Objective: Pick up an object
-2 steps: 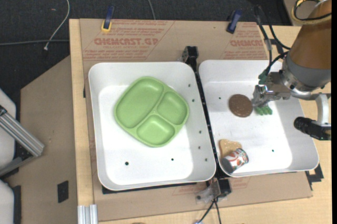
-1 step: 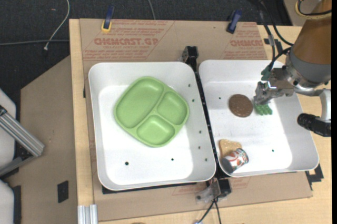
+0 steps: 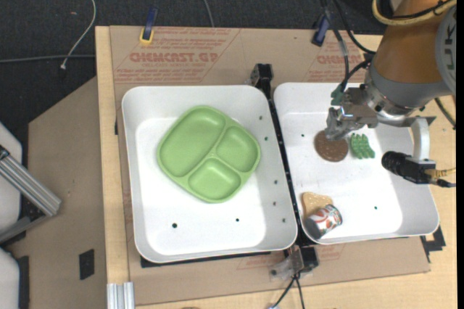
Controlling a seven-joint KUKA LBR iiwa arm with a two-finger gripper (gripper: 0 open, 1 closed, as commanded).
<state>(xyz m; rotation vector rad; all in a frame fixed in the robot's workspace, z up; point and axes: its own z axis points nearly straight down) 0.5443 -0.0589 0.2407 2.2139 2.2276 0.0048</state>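
In the right bin [image 3: 395, 217] a brown round disc [image 3: 330, 148] lies near the middle, with a small green ridged object [image 3: 361, 146] just to its right. My gripper [image 3: 338, 130] hangs directly over the disc's upper edge, pointing down at it. A silver and red can [image 3: 325, 220] lies on its side at the bin's front left corner, with a tan piece [image 3: 315, 202] touching it from behind. The left bin [image 3: 141, 224] holds a green divided plate [image 3: 209, 153].
The grey and orange arm [image 3: 413, 46] fills the upper right, with a black cylinder [image 3: 406, 166] sticking out over the right bin's right side. Cables run along the arm. Cardboard lies under both bins.
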